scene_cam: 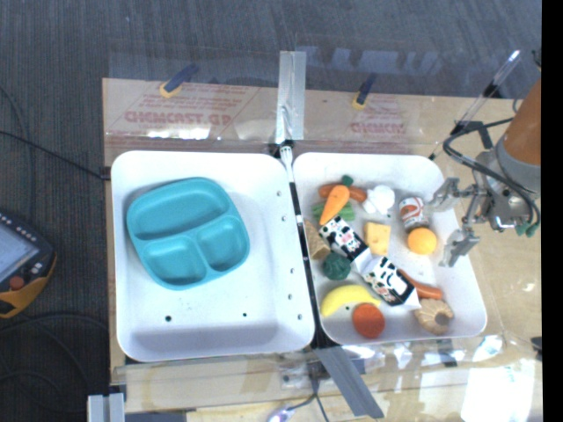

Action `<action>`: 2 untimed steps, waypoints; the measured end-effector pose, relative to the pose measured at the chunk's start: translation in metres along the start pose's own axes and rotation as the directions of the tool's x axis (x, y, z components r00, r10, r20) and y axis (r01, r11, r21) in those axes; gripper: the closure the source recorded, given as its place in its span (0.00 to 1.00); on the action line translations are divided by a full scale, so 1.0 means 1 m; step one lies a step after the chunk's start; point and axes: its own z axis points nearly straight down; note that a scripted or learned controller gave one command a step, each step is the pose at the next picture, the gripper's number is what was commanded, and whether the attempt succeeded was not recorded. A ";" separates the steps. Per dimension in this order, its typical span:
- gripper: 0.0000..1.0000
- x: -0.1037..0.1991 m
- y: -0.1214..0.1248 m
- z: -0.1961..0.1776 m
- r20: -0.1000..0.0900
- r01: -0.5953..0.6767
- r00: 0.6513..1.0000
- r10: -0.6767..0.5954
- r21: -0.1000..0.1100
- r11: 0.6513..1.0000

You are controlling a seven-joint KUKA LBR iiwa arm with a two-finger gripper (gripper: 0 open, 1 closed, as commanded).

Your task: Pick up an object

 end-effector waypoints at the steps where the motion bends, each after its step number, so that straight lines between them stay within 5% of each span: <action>1: 0.00 -0.030 -0.003 0.118 0.012 0.067 0.998 -0.067 0.006 0.998; 2: 0.00 -0.018 0.016 0.117 0.012 0.056 0.998 -0.056 0.005 0.998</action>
